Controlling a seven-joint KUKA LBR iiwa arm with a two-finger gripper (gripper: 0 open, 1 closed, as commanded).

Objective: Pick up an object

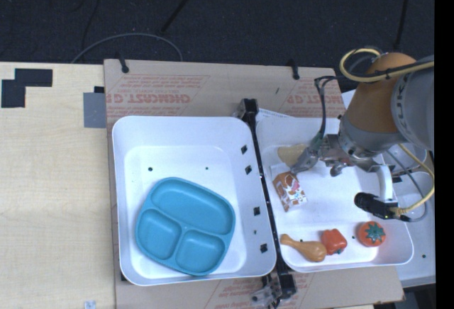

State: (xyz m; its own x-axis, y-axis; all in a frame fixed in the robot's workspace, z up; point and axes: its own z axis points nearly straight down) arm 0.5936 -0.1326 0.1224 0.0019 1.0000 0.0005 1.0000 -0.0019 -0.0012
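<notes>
My gripper (320,164) hangs low over the back of the right bin (404,254), open, with only bare bin floor between its fingers. Its left finger (303,161) points at a small red and white packet (289,191) lying just below and to the left of it. A flat beige piece (289,153) lies beside that finger, towards the bin's back. Along the bin's front edge lie a tan drumstick (305,248), a red block (333,241) and a red tomato with a green top (371,233).
The left bin (128,137) holds a blue divided plate (184,225). A black divider (257,180) runs between the two bins. A black fitting with a cable (374,205) sits over the right bin's right side, under the arm (372,113).
</notes>
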